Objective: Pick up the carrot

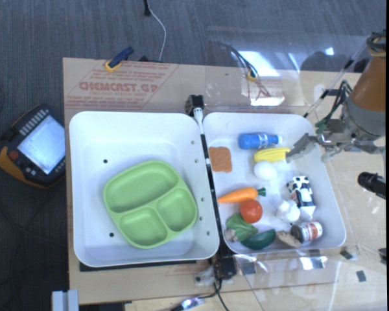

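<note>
You are looking down on two white bins, and the carrot [238, 195] is lying in the right bin [334, 206], roughly at its middle and toward the wall shared with the left bin [84, 193]. It is resting nearly level across the view, its green top pointing right, with the tomato [251, 210] sitting just below and almost touching its thicker end, and the white egg [266, 170] a little above it. The gripper [303, 144] is hanging over the upper right part of that same bin, near the yellow corn [272, 153] and the blue bottle [258, 140], well apart from the carrot. Its two dark fingers are looking spread in a narrow vee, and nothing is sitting between them, so you are carrying nothing and touching nothing as far as this view shows. By my judgement you are in the approach step, with the grasp not yet begun. To do it well, you are wanting to travel left and toward the near side of the bin, staying high enough to pass over the corn and egg, then turn the wrist so the fingers straddle the carrot across its narrow width. Aim for the orange body away from the tomato, because a finger landing on the tomato would likely push the carrot aside. The green divided plate [151, 203] in the left bin is playing no part here.
</note>
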### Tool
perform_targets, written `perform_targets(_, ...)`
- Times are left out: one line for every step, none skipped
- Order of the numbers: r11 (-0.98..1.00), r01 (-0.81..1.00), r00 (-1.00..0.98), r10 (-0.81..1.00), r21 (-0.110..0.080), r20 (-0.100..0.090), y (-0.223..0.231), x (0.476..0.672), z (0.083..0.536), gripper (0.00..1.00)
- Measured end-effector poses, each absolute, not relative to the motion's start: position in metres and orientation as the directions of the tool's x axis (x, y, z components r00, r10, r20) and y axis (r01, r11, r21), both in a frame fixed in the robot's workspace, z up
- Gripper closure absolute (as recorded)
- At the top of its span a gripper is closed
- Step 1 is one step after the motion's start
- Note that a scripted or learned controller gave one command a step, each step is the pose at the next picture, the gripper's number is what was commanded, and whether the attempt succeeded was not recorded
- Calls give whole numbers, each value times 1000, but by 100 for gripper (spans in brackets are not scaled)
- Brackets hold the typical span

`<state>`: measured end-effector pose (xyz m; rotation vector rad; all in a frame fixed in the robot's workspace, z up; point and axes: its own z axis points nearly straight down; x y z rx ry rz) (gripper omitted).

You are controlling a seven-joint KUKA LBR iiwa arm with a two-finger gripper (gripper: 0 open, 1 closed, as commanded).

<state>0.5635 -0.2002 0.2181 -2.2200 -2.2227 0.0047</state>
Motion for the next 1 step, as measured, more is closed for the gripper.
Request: perform_targets(-168,986,168,986,-12,0,-144,533,112,0)
